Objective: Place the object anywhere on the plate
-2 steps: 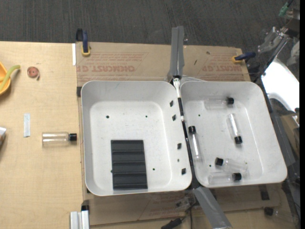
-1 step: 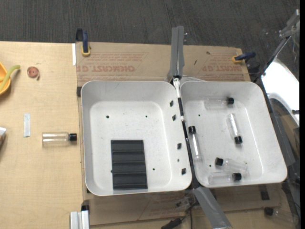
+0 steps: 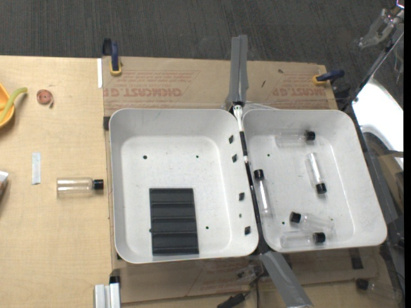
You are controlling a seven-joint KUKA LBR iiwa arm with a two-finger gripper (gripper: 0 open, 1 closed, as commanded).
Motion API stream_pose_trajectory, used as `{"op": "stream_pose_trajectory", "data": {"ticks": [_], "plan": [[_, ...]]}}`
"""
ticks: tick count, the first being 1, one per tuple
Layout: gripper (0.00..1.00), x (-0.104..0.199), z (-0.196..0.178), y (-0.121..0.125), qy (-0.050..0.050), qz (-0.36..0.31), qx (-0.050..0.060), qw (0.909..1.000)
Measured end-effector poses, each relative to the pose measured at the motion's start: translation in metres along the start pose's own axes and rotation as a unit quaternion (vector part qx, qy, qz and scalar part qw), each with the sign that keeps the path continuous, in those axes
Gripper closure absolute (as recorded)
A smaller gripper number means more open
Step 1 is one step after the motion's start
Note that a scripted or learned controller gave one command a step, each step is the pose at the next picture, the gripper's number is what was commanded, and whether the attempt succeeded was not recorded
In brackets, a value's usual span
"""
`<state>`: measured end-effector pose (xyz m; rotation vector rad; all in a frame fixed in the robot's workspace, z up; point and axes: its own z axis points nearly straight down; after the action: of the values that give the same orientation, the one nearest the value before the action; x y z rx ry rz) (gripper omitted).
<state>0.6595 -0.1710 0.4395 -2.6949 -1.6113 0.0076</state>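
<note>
A dark ridged rectangular plate [image 3: 173,221] lies flat in the left bin [image 3: 128,172], near its front wall. Several clear vials with black caps lie in the right bin [image 3: 359,191]. One vial [image 3: 294,138] is at the back and another [image 3: 315,172] lies mid-bin. A third vial [image 3: 261,191] rests along the left wall. Two more, a nearer vial [image 3: 300,239] and one behind it [image 3: 310,221], sit close together at the front. Nothing rests on the plate.
Another clear vial [image 3: 78,185] lies on the wooden bench left of the bins, beside a small white strip [image 3: 36,169]. A yellow object [image 3: 6,104] and a small red disc [image 3: 43,96] sit at the far left. Clamps [image 3: 113,55] hold the cardboard behind the bins.
</note>
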Motion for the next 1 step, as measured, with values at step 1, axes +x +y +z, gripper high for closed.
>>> {"op": "stream_pose_trajectory", "data": {"ticks": [1], "plan": [[0.00, -0.0584, -0.0006, -0.0231, 0.000, 0.046, 0.000, 0.9989]]}}
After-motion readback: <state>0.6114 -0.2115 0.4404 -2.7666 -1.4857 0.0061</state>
